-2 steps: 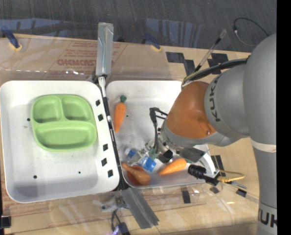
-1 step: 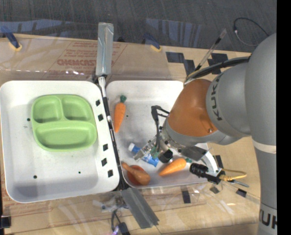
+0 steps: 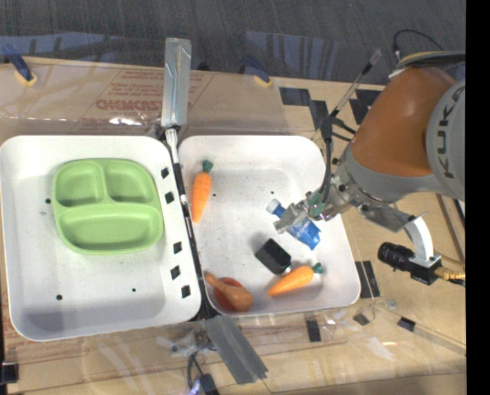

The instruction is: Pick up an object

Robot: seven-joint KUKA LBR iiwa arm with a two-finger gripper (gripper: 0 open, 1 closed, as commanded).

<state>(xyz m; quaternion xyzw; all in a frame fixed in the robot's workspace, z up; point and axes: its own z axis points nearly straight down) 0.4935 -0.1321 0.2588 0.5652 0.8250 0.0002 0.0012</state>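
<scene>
Two white bins: left bin (image 3: 22, 303) holds one green divided plate (image 3: 107, 204); right bin (image 3: 245, 151) holds two carrots (image 3: 200, 192) (image 3: 294, 280), one black block (image 3: 273, 256), one reddish-brown item (image 3: 231, 293), one blue-white packet (image 3: 304, 230) centre-right under the gripper (image 3: 298, 217); state of fingers cannot be told
</scene>
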